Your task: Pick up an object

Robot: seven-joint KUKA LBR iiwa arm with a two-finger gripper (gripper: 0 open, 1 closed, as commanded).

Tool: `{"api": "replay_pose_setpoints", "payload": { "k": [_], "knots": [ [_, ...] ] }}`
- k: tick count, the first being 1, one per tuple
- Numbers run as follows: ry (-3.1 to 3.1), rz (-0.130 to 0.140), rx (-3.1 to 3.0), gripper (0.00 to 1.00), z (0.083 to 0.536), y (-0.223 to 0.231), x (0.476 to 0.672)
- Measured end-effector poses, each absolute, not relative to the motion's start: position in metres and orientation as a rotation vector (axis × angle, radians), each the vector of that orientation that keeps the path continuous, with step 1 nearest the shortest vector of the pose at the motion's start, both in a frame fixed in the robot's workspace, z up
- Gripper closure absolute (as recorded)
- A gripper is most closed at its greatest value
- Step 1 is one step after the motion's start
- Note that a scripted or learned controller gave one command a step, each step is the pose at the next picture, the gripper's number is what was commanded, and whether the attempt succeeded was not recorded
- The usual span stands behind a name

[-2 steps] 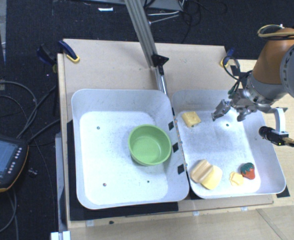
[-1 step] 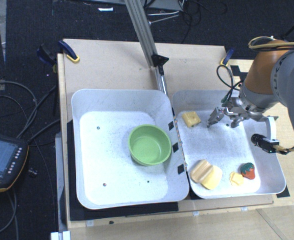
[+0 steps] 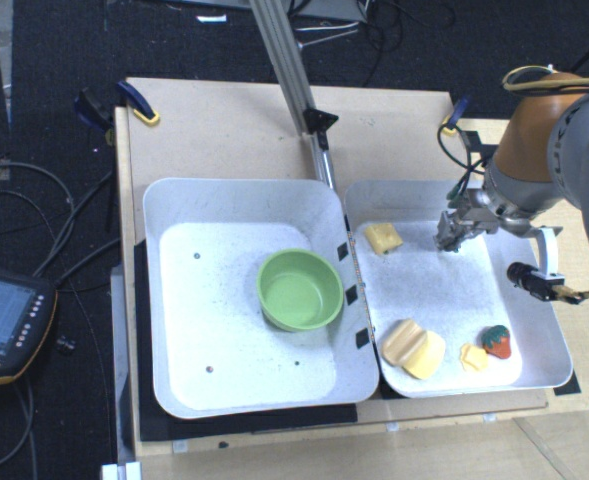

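Note:
My gripper (image 3: pixel 452 238) hangs over the back of the right bin (image 3: pixel 444 193), to the right of a small yellow block (image 3: pixel 382 237) and apart from it. I see nothing between the fingers. A pale yellow banana-like piece (image 3: pixel 414 348) lies at the front of the right bin. Beside it, further right, are a small yellow piece (image 3: pixel 474 358) and a red strawberry-like toy with a green top (image 3: pixel 497 341). A green bowl (image 3: pixel 299 289) stands upright in the left bin (image 3: pixel 189 358), near its right wall.
A slanted metal pole (image 3: pixel 289 63) runs from the top of the view down to the gap between the bins. Blue and yellow clamps (image 3: pixel 134 101) grip the bench's back corners. A handheld pendant (image 3: pixel 4 323) lies off the bench at left.

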State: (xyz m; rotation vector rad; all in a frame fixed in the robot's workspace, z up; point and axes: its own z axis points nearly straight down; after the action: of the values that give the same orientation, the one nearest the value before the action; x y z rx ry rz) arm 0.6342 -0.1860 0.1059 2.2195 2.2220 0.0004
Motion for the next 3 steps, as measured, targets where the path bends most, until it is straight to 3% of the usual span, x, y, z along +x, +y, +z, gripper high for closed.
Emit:
{"api": "replay_pose_setpoints", "payload": {
  "k": [2, 3],
  "knots": [
    [2.218, 0.005, 2.217, 1.00, 0.221, -0.183, 0.649],
    [2.219, 0.004, 2.218, 1.00, 0.269, -0.188, 0.643]
  ]
}}
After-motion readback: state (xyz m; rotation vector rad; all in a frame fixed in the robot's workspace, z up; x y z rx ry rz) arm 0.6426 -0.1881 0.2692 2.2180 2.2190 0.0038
